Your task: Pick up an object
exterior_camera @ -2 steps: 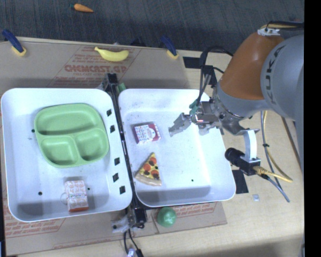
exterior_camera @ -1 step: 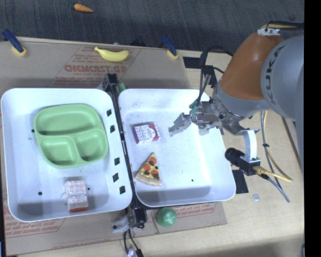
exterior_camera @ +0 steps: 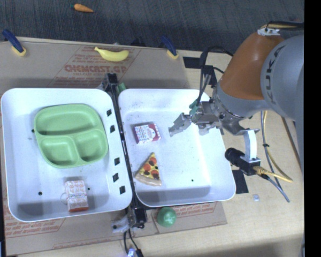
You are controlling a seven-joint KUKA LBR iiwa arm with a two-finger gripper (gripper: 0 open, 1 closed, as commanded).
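Observation:
The right bin holds a small red-and-white carton near its left wall and a toy pizza slice in front of it. My gripper hangs over the middle of this bin, just right of the carton and apart from it. It looks open, with nothing between its fingers. The grey arm with its orange band reaches in over the bin's right rim.
The left bin holds a green divided tray and a small red-and-white packet. A toy banana lies behind the bins, a green ball in front. Cables trail right of the right bin.

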